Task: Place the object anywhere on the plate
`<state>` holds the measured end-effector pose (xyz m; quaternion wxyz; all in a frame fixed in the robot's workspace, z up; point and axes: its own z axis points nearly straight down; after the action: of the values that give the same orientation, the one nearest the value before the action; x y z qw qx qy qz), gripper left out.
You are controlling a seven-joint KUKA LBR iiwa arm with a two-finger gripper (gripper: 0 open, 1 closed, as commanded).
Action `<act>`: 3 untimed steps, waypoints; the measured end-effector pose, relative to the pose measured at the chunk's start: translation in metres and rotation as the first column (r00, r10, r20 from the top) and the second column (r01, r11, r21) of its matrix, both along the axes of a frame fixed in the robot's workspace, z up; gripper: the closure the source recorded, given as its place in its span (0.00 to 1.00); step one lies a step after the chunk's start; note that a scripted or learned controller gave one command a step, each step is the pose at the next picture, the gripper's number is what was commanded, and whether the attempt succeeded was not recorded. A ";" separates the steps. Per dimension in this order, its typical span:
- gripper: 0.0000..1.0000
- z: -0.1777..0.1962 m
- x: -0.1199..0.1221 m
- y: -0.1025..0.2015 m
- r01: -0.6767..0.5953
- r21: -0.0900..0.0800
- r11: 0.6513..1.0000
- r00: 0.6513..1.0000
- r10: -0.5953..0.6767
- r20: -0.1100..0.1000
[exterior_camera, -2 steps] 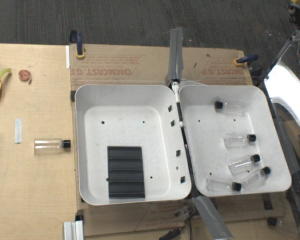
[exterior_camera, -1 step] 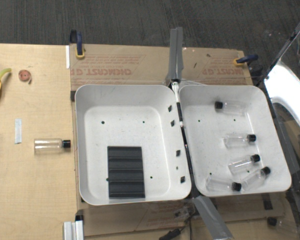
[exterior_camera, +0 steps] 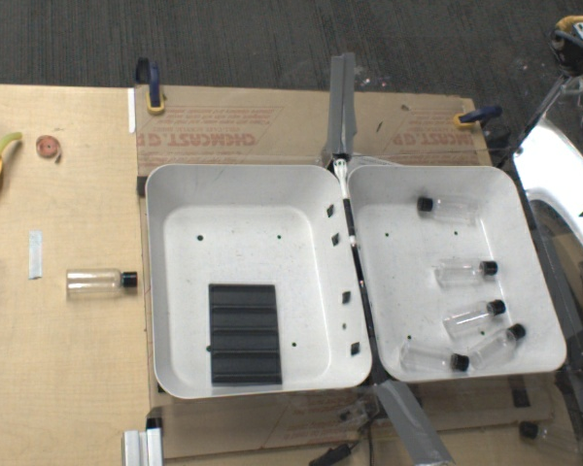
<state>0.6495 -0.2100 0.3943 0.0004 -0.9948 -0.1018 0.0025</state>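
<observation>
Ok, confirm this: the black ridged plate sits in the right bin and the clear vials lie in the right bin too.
Not quite. The camera view shows the plate in the left bin, near its front edge. The vials do lie in the right bin, as you said; one more vial lies on the bench left of the bins.

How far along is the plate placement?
Nothing looks done yet. The black ridged plate in the left bin has nothing on it. Nothing is in hand. All the clear vials with black caps, such as one mid-bin and another near the front rim, lie in the right bin. One more vial lies on the bench left of the bins. Left: pick a vial, move it across, set it on the plate.
</observation>
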 end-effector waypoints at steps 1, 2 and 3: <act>0.00 0.046 -0.100 -0.013 -0.048 0.001 0.999 0.999 0.048 -0.001; 0.00 0.045 -0.020 0.043 0.004 0.000 1.000 1.000 -0.004 0.000; 0.00 0.046 -0.096 -0.013 -0.022 0.000 1.000 1.000 0.022 0.000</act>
<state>0.5535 -0.2229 0.4404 0.0005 -0.9936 -0.1125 0.0026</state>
